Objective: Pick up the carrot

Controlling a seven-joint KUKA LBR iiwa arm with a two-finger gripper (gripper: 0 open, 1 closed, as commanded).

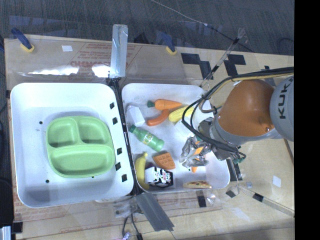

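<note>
A carrot (169,104) lies in the right bin (131,95), up toward twelve o'clock, its tip just beside a yellow corn cob (178,114) and a second orange piece (158,118) (shape hard to name). At about four o'clock from the carrot, well apart from it, the gripper (195,154) hangs low over the bin floor; I cannot tell how it is set. A green bottle (147,137) and banana (141,169) lie toward seven o'clock. The left bin (25,99) holds a green divided plate (79,145).
</note>
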